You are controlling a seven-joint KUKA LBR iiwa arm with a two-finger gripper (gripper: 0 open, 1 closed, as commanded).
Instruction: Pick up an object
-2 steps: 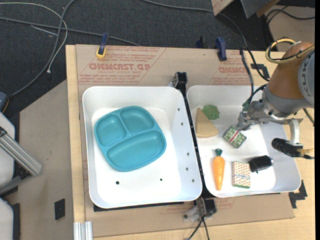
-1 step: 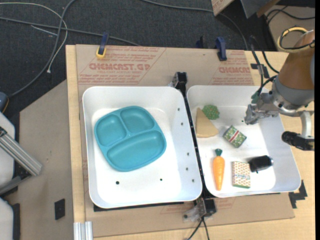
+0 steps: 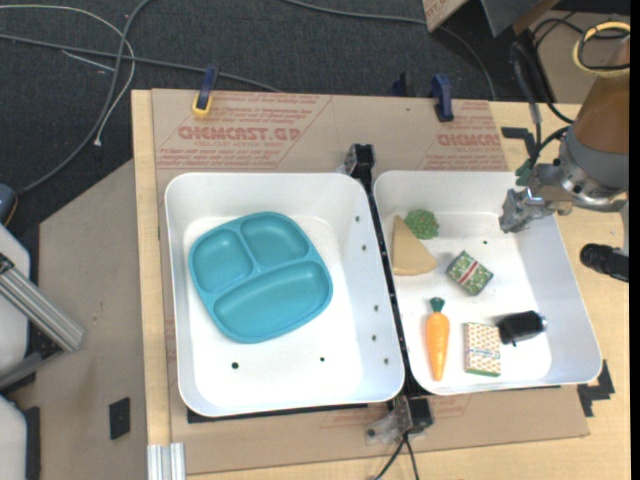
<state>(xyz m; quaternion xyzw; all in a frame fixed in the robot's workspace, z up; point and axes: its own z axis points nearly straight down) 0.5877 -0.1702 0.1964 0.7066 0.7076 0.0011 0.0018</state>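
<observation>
The left bin (image 3: 190, 268) holds a teal divided plate (image 3: 261, 276); the right bin (image 3: 570, 318) holds a carrot (image 3: 437, 339), broccoli (image 3: 421, 223), a wedge (image 3: 408, 249), two small boxes and a black item (image 3: 520, 326). The gripper (image 3: 522, 208) hangs over the right bin's far right edge, carrying nothing that can be seen.

In the right bin (image 3: 570, 298) lie a carrot (image 3: 437, 339), broccoli (image 3: 421, 223), tan wedge (image 3: 408, 251), green cube (image 3: 469, 273), carton (image 3: 482, 349) and black block (image 3: 520, 326).

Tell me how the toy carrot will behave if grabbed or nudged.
The toy carrot looks like moulded plastic, so probably stiff and light. Its tapered, rounded body could roll or pivot if pushed sideways. The smooth surface may slip between fingers unless gripped across its thicker upper half.
</observation>
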